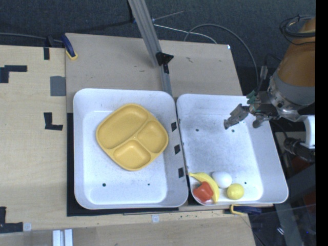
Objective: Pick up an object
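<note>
My gripper (244, 121) hangs over the upper right part of the right bin (215, 137), open, with nothing between its fingers. At that bin's front edge lies a cluster of small toys: a yellow banana (206, 180), a red piece (203, 191) touching it, a white egg-like ball (222, 179) and a small yellow round fruit (235, 191). The cluster sits well below and slightly left of the gripper.
A yellow three-compartment plate (132, 136) fills the middle of the left bin (87, 183). A grey metal bar (148, 29) slants down from the top to the ridge between the bins. The arm's orange band (300, 55) is at the right.
</note>
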`<state>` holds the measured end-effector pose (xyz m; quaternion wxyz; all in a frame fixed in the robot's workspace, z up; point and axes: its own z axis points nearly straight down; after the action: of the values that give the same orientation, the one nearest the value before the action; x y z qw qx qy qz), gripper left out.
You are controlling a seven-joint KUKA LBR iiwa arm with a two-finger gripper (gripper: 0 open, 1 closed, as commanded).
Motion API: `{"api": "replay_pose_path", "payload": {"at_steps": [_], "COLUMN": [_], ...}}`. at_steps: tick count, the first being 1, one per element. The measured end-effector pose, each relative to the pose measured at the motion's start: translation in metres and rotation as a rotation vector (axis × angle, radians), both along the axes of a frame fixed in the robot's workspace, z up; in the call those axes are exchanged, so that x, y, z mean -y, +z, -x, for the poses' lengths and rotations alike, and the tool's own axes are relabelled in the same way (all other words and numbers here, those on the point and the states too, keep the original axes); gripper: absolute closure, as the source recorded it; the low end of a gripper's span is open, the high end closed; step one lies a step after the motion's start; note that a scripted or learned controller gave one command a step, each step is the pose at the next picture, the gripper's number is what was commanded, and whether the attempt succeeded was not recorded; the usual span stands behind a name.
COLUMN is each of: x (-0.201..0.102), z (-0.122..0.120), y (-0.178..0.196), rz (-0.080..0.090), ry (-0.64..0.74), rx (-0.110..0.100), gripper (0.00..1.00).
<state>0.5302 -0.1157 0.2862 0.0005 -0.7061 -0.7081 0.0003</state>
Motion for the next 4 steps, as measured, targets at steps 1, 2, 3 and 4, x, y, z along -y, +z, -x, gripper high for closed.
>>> {"api": "replay_pose_path", "payload": {"at_steps": [1, 2, 3, 4], "x": [0.0, 0.009, 0.011, 0.004], "z": [0.0, -0.003, -0.01, -0.007], "y": [0.0, -0.057, -0.106, -0.168], "rz": [0.0, 0.0, 0.0, -0.001], "ry": [0.0, -0.003, -0.002, -0.001], "rx": [0.0, -0.006, -0.006, -0.008], "gripper": [0.0, 0.0, 0.0, 0.0]}}
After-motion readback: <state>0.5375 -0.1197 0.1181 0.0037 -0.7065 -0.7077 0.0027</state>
